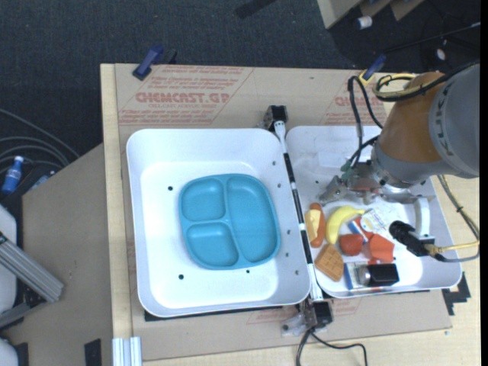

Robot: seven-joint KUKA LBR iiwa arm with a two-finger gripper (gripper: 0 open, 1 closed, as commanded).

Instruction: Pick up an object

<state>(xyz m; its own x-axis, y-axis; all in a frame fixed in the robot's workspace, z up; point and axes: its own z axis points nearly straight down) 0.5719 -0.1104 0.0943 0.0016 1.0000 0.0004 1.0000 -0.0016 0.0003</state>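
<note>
My gripper hangs low over the middle of the right bin, just behind a heap of small things. Closest to it lies a yellow banana. Left of the banana is an orange-red oblong piece, and in front of it a red tomato-like ball and a red-orange block. A tan cracker and a black box lie near the front wall. Nothing visibly sits in the gripper.
The left bin holds a blue divided plate. A white crumpled wrapper lies beside the banana. The grey arm with its orange band covers the right bin's far right part. The bin's back left floor is bare.
</note>
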